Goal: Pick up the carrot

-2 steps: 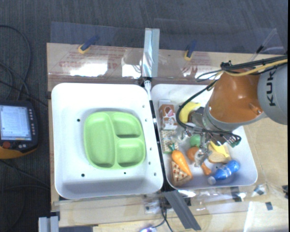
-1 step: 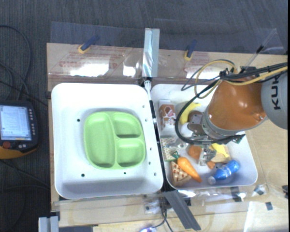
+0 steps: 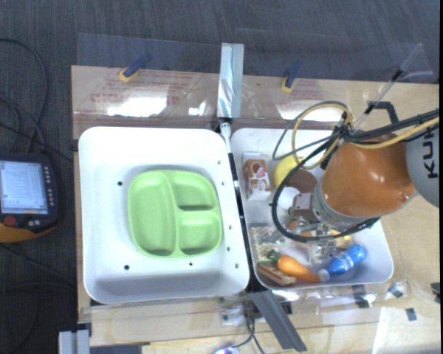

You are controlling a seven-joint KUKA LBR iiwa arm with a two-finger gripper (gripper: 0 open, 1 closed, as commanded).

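The carrot is seen lying flat in the right bin, near its front edge, with its green end pointing left. It is touched or overlapped on the left by a brownish item whose identity cannot be made out. Just right of the carrot a blue object is seen, partly covered by the arm's hardware.

The arm is positioned over the right bin, and its orange band hides much of the bin's middle. The gripper is glimpsed below the band, above and slightly right of the carrot; it is tangled visually with black and yellow cables, so whether it is open or closed cannot be told. Nothing is visibly gripped. Contact between gripper and carrot cannot be confirmed.

A small packet with a red-brown print is seen at the bin's left side, and a yellow item beside it is half hidden by the arm. A patterned patch lies below the packet; detail is too small to read.

In the left bin a green divided tray is fully visible. On the far left of the table, a pendant with a lit screen is cut off by the frame edge.
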